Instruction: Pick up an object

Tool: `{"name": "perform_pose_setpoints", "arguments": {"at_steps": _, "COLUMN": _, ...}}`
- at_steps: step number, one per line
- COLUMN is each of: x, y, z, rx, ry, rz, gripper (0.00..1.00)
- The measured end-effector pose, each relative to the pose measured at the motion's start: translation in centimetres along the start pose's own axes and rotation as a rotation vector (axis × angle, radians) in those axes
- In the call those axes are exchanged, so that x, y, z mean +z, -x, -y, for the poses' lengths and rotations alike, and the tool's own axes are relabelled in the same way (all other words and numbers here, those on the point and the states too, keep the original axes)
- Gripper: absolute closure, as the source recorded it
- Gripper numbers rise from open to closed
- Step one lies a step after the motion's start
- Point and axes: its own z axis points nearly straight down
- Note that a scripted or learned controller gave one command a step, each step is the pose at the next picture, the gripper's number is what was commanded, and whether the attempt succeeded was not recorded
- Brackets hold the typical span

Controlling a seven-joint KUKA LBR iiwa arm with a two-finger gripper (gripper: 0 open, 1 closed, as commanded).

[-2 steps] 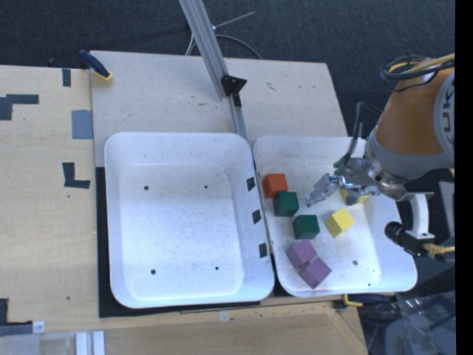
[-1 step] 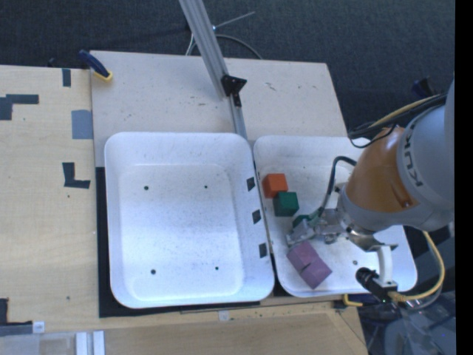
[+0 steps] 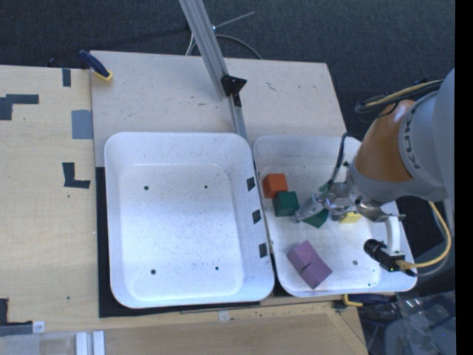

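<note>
Right now, seen from above, the table [image 3: 185, 87] carries two shallow white bins side by side. The left bin [image 3: 181, 220] fills the middle of the frame; the right bin [image 3: 295, 154] sits at centre right. Inside the right bin, an orange block [image 3: 275, 184] lies near the bin's left wall, with a dark green block [image 3: 285, 203] touching it just below. A purple block [image 3: 308, 264] rests lower down, apart from those two, toward the bin's bottom edge. The grey arm with its orange band [image 3: 384, 150] comes in from the right of the frame, and the gripper [image 3: 319, 211] is down in the right bin, just right of the dark green block. A small green piece [image 3: 316, 218] sits at its tip and something yellow [image 3: 349, 217] beside it, but I cannot tell how the gripper is set or whether it has hold of anything.
</note>
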Motion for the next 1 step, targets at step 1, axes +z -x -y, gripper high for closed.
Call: {"name": "perform_pose_setpoints", "arguments": {"at_steps": 1, "x": -1.06, "y": -0.11, "z": 0.17, "rx": 0.001, "ry": -0.002, "rz": -0.002, "gripper": 1.00}}
